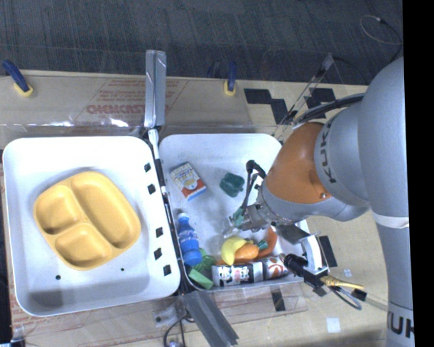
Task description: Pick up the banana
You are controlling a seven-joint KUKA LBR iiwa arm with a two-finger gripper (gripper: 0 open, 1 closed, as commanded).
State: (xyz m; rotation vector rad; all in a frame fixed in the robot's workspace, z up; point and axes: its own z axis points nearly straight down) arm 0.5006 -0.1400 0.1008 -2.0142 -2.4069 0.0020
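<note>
Dark carpet lies behind a cardboard-topped bench carrying two shallow white bins, and the right-hand white bin [202,145] serves as landmark. Beside it to the left, the other white bin [19,212] holds a yellow moulded plastic tray with three compartments [86,218]. Inside the landmark bin, near its front wall, sits a crowded cluster: the yellow curved plastic banana [234,245], an orange rounded toy [247,252] touching the banana's right side, a blue plastic bottle [188,241] to the banana's left, and a dark patterned can lying on its side [242,273] along the front wall. Further back in that bin lie a small printed card box [187,181] and a dark green block [232,182]. The gripper [245,216] hangs just behind and above the banana; whether it is spread or closed cannot be told, since the orange-banded wrist [298,166] covers much of it. To do the pick well, I judge the approach should come straight down over the banana's middle, closing across its narrow width and avoiding the orange toy and can, which could be caught or knock the banana aside.
</note>
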